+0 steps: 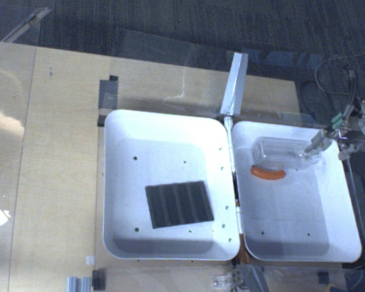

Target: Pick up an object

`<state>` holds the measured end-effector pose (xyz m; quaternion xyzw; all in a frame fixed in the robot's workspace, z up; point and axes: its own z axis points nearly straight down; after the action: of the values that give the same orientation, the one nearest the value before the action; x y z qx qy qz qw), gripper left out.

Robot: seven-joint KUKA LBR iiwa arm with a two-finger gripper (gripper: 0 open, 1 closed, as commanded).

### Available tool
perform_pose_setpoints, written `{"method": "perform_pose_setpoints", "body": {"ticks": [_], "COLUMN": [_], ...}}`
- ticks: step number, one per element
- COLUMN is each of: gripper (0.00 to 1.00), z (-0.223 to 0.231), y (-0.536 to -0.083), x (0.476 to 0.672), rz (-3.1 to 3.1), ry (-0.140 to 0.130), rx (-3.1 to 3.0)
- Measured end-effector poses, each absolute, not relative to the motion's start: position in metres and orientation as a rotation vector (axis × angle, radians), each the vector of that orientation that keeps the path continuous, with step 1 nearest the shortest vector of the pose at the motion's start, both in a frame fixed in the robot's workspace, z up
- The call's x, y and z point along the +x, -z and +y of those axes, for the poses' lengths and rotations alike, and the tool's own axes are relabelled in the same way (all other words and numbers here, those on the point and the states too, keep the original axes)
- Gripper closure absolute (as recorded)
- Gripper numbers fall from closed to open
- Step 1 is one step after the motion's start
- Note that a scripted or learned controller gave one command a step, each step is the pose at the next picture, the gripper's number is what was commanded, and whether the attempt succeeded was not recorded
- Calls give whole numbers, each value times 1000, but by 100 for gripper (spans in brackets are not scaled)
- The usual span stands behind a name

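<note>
From my seat the gripper (316,146) is coming in from the 3 o'clock side, hanging over the far right part of the right bin (325,248). I honestly can't tell how wide it's set; the tip end is thin and blurry against the white, so I'm not calling it either way.

What I can say: the tip sits right at the 3 o'clock end of a clear plastic bottle (281,152) that's lying on its side near the bin's 12 o'clock wall. Looks like it's touching or just about touching the bottle, but since the bottle is see-through I can't tell if anything is actually pinched.

Just beside the bottle, on its 6 o'clock side, there's a small orange sausage-shaped thing (268,173) lying flat on the bin floor. It's apart from the gripper.

Over at 9 o'clock, the left bin (133,138) has a dark ribbed rectangular pad (179,204) lying flat and turned a bit askew, sitting toward the 6 o'clock half of that bin. That one's well apart from the arm.

Both bins sit touching along the middle edge on the wooden bench (49,163).
</note>
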<state>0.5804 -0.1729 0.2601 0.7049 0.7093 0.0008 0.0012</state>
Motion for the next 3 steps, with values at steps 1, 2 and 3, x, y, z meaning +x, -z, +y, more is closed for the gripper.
{"method": "perform_pose_setpoints", "body": {"ticks": [1, 2, 3], "gripper": [0, 0, 100], "z": [-152, -111, -109], "y": [-142, -88, -99], "x": [620, 617, 618], "rz": [2153, 2146, 2148], "ry": [-7, 0, -5], "rx": [2278, 2290, 2289]}}
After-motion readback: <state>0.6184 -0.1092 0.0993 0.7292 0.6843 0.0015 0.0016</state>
